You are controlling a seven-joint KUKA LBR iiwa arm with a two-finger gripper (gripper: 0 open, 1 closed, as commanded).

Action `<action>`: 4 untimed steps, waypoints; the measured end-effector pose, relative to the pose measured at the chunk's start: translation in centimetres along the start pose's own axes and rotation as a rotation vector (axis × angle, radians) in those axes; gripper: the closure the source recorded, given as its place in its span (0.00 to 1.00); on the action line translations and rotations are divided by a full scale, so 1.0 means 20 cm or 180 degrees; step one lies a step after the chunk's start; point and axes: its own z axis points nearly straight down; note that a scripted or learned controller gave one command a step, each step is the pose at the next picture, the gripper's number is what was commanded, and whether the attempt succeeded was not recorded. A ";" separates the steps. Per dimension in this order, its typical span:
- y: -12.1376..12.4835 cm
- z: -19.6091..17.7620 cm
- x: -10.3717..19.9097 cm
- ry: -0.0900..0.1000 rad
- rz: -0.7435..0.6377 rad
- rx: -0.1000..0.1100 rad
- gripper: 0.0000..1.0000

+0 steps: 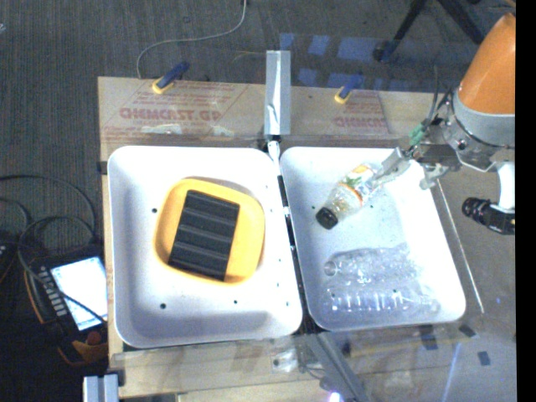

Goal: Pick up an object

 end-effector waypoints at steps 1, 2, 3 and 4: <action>0.21 0.61 0.11 -0.0001 -0.0220 0.0003 0.00; 0.30 0.92 0.04 -0.0014 -0.0457 -0.0042 0.00; 0.30 0.87 0.05 -0.0003 -0.0459 -0.0049 1.00; 0.29 0.46 0.50 -0.0001 -0.0432 -0.0004 1.00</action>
